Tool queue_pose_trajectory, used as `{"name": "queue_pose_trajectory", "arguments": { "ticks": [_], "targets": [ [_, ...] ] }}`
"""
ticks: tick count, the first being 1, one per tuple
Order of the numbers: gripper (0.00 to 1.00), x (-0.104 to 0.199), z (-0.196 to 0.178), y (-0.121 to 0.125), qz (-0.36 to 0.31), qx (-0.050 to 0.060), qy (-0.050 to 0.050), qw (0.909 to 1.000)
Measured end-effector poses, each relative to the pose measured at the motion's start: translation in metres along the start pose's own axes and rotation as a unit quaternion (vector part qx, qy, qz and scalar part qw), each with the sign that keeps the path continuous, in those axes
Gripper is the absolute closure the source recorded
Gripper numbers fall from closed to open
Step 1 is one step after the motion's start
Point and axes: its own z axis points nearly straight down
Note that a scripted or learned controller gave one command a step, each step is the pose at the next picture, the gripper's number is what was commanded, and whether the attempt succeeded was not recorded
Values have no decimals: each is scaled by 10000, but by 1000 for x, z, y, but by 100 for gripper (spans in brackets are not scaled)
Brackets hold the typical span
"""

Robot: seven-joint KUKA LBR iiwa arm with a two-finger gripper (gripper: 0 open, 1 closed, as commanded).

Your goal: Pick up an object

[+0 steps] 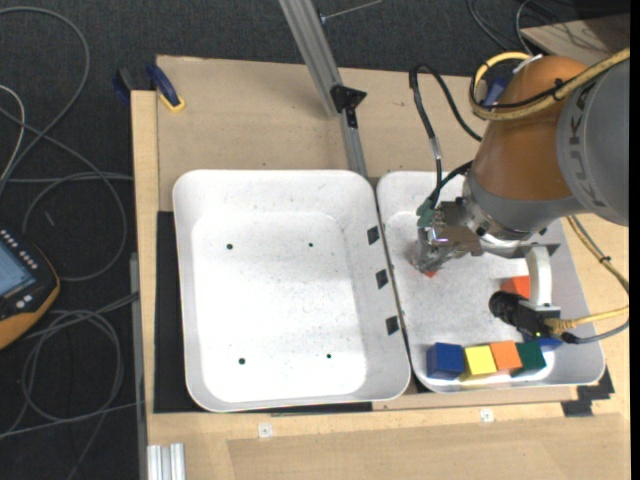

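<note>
End effector [432,258] low (right bin [575,373]).

You are looking at a robotics lab. A plywood bench [260,98] carries two white bins [200,268], loose black cables [60,298] trail over the dark carpet past its left edge, and an aluminium strut [315,58] rises from its far edge.

Grey arm [590,138] enters from right, orange band [530,133] above wrist, wrist bent downward. Gripper [432,258] low, pointing down-left; finger state unclear.
</note>
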Motion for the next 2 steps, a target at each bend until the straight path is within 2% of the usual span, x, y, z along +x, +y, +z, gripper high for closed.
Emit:
{"name": "queue_pose_trajectory", "arguments": {
  "ticks": [1, 2],
  "targets": [
    [100, 61, -14, 13, -3, -23, -1, 10000],
    [100, 100, -17, 30, 8, -20, -6, 10000]
  ]
}}
